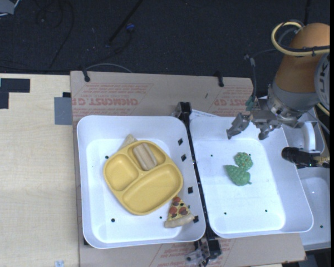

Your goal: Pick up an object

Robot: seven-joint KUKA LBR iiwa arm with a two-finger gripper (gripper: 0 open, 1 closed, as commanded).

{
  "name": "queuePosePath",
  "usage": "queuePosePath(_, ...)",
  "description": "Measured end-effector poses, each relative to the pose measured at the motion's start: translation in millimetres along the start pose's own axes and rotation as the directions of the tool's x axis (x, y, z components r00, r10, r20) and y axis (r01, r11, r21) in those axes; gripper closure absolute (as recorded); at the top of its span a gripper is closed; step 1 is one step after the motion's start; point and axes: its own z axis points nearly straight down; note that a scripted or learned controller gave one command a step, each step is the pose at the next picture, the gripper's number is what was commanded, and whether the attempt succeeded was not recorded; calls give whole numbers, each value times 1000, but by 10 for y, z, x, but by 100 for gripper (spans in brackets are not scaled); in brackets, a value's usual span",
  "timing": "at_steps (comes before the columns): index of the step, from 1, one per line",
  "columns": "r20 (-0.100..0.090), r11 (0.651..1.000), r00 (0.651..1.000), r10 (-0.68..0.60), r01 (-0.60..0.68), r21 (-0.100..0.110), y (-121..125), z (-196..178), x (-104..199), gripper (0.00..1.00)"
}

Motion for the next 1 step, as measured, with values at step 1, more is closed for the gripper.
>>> queuePosePath(1,2,1000,1000,-2,2,-14,24,-81,-1,0)
